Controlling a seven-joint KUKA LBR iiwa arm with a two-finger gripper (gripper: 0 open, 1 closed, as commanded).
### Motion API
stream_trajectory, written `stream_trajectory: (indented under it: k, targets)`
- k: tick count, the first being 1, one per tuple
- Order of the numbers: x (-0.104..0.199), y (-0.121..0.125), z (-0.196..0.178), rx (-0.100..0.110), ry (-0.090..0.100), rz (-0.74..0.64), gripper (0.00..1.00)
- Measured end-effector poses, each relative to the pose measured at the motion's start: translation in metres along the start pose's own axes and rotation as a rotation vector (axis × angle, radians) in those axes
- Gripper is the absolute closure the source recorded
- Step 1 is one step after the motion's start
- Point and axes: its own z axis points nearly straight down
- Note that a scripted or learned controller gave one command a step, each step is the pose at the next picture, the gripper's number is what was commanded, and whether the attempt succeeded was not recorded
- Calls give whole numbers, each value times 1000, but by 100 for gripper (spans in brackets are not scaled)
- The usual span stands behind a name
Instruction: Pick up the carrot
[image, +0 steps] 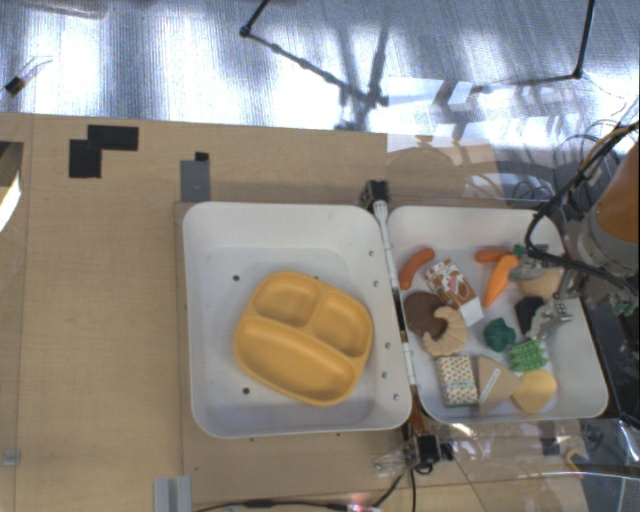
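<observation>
Gripper (548, 318) first: it hangs low over the right-hand bin (590, 400), just right of the carrot (497, 279), and its metal tip is too small and cluttered for me to tell whether it is parted or closed. Nothing shows between its tips.

Working from the left with the carrot as the mark: far to its left, across the divider, the left-hand bin (215, 300) holds a yellow divided plate (303, 335) lying flat near its middle. Coming closer, in the carrot's own bin, an orange-red sausage (416, 266) lies to its left by the bin's inner wall. Between sausage and carrot sits a small brown-and-white patterned piece (449, 282). Below and left of the carrot are a dark brown round piece (424, 311) and a tan croissant (445, 331) touching it.

The carrot itself lies tilted in the upper part of the bin, orange body with a green tuft at its top right. Directly below it is a dark green lump (500, 333), then a bright green leafy piece (526, 354), and lower still a yellow round item (536, 391). All of this rests on the wooden tabletop (90, 330).
</observation>
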Motion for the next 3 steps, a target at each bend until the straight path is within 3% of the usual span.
stream_trajectory:
  k: [1, 2, 3]
  targets:
    - [-41, -2, 69, -3, 8, 268, 0]
    - [-46, -2, 54, 0, -7, 263, 100]
    - [-46, -2, 55, 0, -6, 263, 0]
